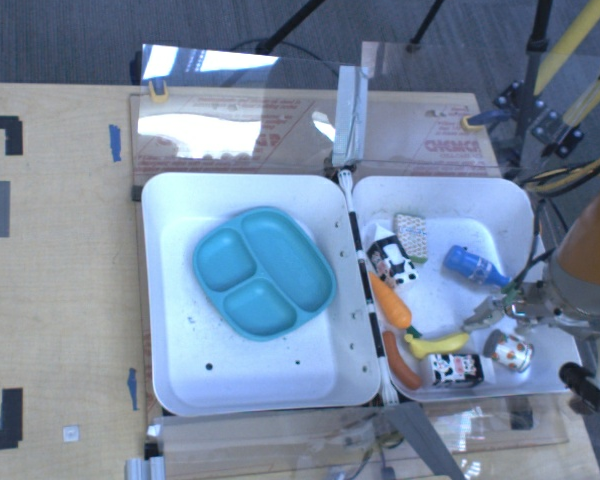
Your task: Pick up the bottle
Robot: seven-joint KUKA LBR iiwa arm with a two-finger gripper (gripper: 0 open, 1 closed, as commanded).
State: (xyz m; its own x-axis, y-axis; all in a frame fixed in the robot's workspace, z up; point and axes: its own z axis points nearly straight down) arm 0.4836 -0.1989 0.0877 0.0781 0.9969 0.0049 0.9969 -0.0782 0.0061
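The blue bottle (473, 265) lies on its side in the right bin (500, 208), toward its right wall. My gripper (488, 311) reaches in from the right and sits just below the bottle in the view, a short way from it. It is open with nothing between its fingers. The arm's orange band (586, 253) rises at the right edge.
Around the gripper lie a yellow banana (438, 343), a cow-patterned can (455, 369), a round silver item (510, 353), an orange carrot (392, 304), a sausage (401, 360), a cow toy (390, 260) and a patterned packet (412, 233). The left bin (180, 348) holds a blue divided plate (264, 271).
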